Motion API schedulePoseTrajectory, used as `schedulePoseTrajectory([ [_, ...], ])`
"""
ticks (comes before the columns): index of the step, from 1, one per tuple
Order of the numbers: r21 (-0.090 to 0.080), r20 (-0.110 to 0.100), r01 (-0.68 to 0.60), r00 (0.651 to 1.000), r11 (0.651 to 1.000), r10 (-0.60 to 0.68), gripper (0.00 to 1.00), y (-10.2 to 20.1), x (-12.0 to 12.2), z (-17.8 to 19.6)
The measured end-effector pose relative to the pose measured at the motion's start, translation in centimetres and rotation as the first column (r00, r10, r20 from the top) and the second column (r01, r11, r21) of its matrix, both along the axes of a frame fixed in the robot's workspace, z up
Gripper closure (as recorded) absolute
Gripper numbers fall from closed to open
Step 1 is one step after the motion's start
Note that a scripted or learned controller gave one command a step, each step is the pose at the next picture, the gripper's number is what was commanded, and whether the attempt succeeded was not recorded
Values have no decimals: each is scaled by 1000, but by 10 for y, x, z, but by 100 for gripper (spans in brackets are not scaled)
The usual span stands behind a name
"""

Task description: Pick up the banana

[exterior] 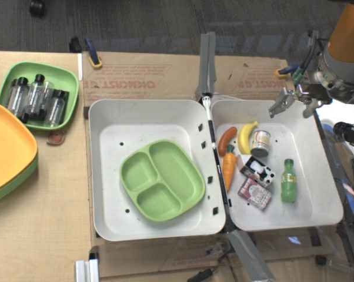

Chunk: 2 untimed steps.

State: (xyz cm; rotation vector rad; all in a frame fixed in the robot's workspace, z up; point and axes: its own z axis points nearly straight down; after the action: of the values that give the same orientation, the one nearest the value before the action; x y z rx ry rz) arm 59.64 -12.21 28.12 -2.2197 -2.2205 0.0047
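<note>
Hovering over the right bin's (318, 157) back right corner, the gripper (294, 101) is spread and empty. Descend across the banana (245, 137) near the back edge, clearing the touching can (260, 142).

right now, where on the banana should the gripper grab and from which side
Probably the middle of the banana, from straight above, fingers closing across its narrow width. It lies flat in the right bin, curving top to bottom. A tin can sits tight on its right and a sausage lies close on its left, so finger room is slim.
</note>
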Motion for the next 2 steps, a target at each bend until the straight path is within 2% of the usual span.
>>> schedulePoseTrajectory([
  [1, 0, 2, -154, 988, 988, 154, 0, -43, 46, -86],
  [2, 0, 6, -162, 987, 987, 162, 0, -18, 50, -178],
])
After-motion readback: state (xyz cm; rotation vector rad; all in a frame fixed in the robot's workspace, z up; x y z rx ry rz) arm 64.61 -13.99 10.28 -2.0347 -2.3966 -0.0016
